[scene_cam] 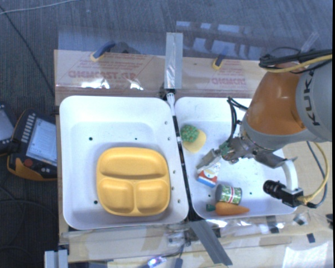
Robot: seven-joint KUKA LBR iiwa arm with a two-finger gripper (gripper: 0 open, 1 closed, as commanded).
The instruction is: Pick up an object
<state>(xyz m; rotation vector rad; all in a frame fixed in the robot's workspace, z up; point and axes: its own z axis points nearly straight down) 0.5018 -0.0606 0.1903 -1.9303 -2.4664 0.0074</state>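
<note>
The right white bin [243, 108] carries four small things. Nearest the divider lies a pale yellow piece with a green, bumpy, rounded top [191, 137], like toy food. Lower and near the middle sits a small carton [208, 175] in white, red and blue, tilted, its print too small to read. Below that lies a little can [229, 194] on its side with a green label and a white and red patch, the lettering unreadable. Just beside the can, against the bin's near wall, lies an orange toy carrot [231, 209] with a green end.

The jaws [211, 158] hang low over the right bin, just above the carton's upper end, and seem to touch or almost touch it. Whether they are spread or pressed together I cannot tell; the metal tips blur into the carton.

The grey arm [276, 108] with its orange band enters from the right, and the letters "KU" show on its side.

The left white bin [78, 116] holds a yellow three-compartment tray [134, 179]. Behind the bins on the counter lies brown cardboard [109, 71] with reddish mirrored print that I cannot make out. A teach pendant [36, 144] lies on the floor to the left.
</note>
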